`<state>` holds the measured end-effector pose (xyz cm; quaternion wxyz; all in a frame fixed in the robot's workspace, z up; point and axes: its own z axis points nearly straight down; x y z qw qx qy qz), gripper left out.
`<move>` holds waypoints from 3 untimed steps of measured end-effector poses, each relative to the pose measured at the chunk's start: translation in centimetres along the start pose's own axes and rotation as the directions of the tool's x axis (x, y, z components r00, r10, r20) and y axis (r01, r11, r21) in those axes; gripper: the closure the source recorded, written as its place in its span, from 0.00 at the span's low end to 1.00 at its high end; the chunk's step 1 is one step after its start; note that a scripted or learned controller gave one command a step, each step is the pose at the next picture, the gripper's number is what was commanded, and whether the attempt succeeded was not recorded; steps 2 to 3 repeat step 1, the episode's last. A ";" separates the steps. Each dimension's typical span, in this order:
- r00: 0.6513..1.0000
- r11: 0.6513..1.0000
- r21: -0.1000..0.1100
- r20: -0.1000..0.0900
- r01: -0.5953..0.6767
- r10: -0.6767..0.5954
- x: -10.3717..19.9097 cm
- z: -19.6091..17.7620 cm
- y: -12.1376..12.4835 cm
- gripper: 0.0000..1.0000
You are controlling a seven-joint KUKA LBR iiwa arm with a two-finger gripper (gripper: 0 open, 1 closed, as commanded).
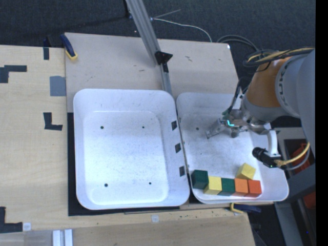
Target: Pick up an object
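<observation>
Bench: we see a pale wooden top [31,137] on dark carpet, with grey and black tape marks toward 9 o'clock and a metal pole [146,27] slanting down from 12 o'clock.
Bins: two shallow white bins lie side by side, edges touching; the left bin [84,152] sits at centre, the right bin [205,109] toward 3 o'clock.
Arm: we see the arm [287,86] entering from 3 o'clock, orange band above the wrist, bent down over the right bin's far half.
Gripper: the gripper [215,132] points toward 9 o'clock, low over the bin floor; we cannot tell how wide its fingers stand, and we see nothing between them.
Blocks: a row lies along the right bin's near wall, at 5 o'clock: green block [199,179], yellow block [214,184], dark green block [227,185], orange block [241,186], red block [254,187], touching one another.
Loose block: a second yellow one [248,171] sits tilted just behind the row.
Gap: the blocks lie well apart from the gripper.
</observation>
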<state>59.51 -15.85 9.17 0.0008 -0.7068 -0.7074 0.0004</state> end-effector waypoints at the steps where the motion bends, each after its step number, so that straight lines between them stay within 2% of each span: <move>1: 1.000 1.000 0.004 0.003 -0.006 0.006 -4.5 0.0 -4.9 0.00; 3: 1.000 1.000 0.004 0.003 -0.006 0.006 -4.5 0.0 -4.9 0.00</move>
